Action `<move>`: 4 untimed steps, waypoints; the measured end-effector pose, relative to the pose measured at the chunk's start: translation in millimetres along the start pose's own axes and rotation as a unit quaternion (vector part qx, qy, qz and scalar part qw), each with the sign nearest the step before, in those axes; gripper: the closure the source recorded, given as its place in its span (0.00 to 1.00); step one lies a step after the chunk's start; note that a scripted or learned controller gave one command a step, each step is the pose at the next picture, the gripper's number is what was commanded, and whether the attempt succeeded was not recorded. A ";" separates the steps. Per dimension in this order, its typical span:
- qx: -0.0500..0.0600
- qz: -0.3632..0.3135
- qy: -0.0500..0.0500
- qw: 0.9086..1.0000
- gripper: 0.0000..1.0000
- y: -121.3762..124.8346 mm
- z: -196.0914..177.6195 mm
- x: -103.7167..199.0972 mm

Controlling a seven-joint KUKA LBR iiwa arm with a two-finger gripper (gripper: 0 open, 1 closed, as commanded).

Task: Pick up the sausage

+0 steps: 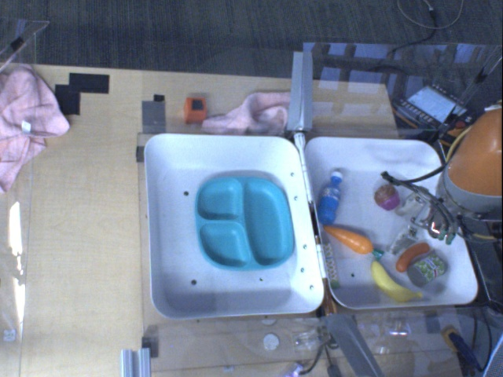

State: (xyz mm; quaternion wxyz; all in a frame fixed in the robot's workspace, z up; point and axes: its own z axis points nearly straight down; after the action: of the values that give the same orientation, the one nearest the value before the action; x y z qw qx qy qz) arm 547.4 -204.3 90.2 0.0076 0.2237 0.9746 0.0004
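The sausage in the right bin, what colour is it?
The sausage is reddish orange, seen best in the camera view, beside the banana.

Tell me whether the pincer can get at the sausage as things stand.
Probably yes. The pincer hangs right by the sausage in the right bin, and nothing lies on top of it. The green-labelled can touches its lower side and the banana is near, so space is tight.

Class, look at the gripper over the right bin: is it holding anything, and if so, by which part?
It cannot be told. The gripper is just above the sausage, but the view does not show the sausage between its fingers.
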 end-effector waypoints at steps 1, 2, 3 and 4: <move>0.000 -0.114 0.000 0.993 0.00 7.2 0.4 -14.5; 0.000 -0.106 0.000 0.994 0.00 20.2 1.2 -41.1; 0.000 -0.083 -0.001 0.997 0.00 -7.4 -0.5 14.3; 0.001 -0.182 0.000 0.983 0.00 -26.2 -37.5 49.6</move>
State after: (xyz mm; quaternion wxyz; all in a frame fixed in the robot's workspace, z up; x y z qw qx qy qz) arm 490.8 -206.2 126.8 0.0073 0.0427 0.9991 -0.0018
